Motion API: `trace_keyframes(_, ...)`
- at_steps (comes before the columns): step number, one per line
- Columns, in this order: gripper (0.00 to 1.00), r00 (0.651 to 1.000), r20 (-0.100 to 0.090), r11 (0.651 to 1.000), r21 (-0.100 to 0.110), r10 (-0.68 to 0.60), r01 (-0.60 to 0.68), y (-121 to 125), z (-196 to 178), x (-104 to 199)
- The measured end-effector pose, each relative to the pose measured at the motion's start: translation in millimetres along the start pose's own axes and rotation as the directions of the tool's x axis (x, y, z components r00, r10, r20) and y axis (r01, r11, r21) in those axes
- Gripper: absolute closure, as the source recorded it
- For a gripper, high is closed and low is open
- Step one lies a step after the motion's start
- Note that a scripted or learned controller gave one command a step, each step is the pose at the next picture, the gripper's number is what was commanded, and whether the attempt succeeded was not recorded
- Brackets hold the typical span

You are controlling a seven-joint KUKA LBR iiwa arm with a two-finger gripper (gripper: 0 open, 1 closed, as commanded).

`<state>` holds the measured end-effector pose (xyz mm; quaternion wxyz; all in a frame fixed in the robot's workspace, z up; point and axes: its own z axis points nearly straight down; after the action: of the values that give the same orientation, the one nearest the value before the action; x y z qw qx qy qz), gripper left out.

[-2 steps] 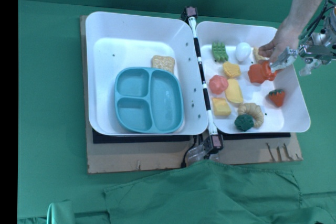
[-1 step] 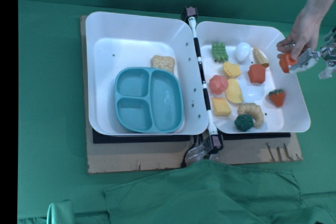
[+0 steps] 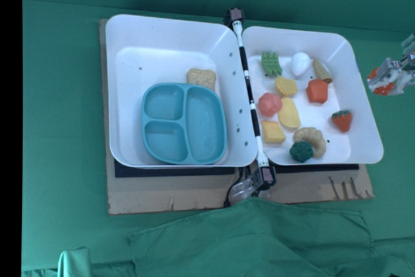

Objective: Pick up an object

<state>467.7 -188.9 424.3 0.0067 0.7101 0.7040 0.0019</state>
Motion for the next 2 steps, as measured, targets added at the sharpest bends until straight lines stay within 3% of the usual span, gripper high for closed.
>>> trace_keyframes(1,1.0,1.0,-0.004,1.0,0.005,-0.008,0.008,0,-27,16)
trace_keyframes(2,1.0,1.0,-0.005,1.0,0.011,-0.003,0.003,-1,-12,1)
